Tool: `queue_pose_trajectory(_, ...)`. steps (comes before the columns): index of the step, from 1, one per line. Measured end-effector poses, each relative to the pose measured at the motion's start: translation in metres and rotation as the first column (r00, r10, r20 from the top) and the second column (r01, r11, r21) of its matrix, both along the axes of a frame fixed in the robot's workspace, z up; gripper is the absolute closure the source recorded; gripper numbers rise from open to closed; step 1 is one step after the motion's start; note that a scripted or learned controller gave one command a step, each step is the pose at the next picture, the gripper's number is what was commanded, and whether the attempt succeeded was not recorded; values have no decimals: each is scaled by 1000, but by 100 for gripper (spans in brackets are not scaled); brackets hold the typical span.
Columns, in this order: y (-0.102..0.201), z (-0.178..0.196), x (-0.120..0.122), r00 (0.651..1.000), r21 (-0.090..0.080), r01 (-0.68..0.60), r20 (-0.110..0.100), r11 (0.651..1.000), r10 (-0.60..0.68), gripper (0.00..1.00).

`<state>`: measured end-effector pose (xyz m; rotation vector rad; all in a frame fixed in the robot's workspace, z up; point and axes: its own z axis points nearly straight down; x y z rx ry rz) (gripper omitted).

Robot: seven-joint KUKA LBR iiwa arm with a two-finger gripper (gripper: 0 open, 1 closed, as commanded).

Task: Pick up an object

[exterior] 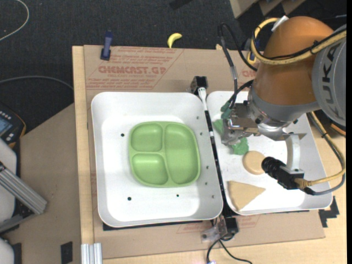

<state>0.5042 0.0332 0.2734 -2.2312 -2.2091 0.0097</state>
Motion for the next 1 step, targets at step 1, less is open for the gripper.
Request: queue_pose_trajectory(1, -31, 154, -24, 1000, 3, -8, 25, 1000, 8, 100)
